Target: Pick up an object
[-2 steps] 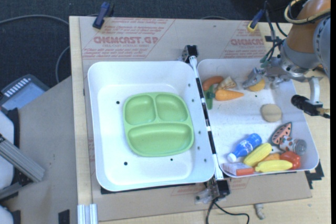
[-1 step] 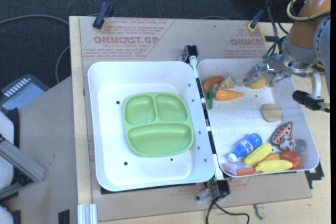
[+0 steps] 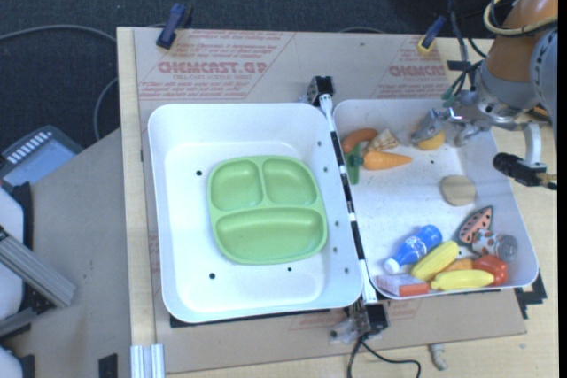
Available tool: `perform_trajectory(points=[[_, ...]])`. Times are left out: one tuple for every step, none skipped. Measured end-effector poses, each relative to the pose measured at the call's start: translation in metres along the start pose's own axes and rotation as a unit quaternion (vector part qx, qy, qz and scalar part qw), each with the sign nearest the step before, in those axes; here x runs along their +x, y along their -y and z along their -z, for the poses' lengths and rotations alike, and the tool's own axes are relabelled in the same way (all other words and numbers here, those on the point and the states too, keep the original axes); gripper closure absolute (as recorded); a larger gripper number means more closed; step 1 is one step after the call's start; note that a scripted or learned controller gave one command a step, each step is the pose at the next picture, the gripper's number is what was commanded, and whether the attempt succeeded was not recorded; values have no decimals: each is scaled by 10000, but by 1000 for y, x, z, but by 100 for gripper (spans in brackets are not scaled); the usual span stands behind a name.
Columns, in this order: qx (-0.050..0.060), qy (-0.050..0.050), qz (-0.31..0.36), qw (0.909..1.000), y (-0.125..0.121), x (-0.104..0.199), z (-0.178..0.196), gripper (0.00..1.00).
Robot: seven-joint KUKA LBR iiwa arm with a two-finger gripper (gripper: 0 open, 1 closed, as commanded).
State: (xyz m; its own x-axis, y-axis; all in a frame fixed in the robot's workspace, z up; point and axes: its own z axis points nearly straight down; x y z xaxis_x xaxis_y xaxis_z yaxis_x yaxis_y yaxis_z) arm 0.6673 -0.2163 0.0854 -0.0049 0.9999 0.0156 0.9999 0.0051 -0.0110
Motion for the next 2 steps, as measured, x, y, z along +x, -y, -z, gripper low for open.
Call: perform_trajectory(points=[[-57, 74, -18, 10000, 0, 19, 18, 0], [-49, 80, -25, 10000, 1, 10, -1, 0]])
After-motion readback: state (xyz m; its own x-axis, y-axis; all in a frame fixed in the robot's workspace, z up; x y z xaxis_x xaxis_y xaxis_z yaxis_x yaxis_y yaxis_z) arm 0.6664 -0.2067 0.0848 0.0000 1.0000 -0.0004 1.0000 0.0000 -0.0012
